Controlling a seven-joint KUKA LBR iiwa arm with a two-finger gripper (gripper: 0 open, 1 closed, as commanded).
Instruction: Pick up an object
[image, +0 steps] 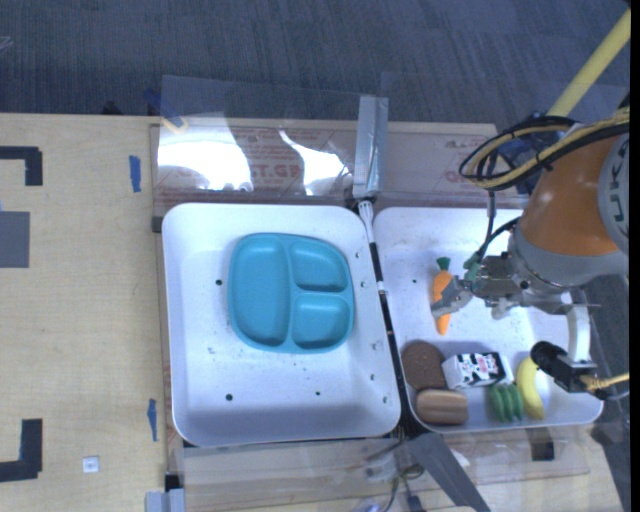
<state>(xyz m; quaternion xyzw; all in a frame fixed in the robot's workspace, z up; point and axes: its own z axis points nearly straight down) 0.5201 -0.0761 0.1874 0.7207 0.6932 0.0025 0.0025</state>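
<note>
We see 2 white bins side by side on the tabletop (70, 300). The left bin (190, 380) holds a blue divided plate (291, 291). In the right bin (410, 245), the tool (458, 296) reaches in from the right on the grey arm (570, 215) with its orange band. It is at the toy carrot (441, 295), which lies in the upper left part of this bin, orange with a small green top. The tool touches or covers the right side of the carrot, but we cannot tell if its fingers are apart or closed on it. Along the front wall of the same bin lie a brown round piece (424, 364), a tan bread piece (441, 405), a small black and white carton (474, 369), a green vegetable (505, 400) and a yellow fruit (530, 389), all well below the tool.
</note>
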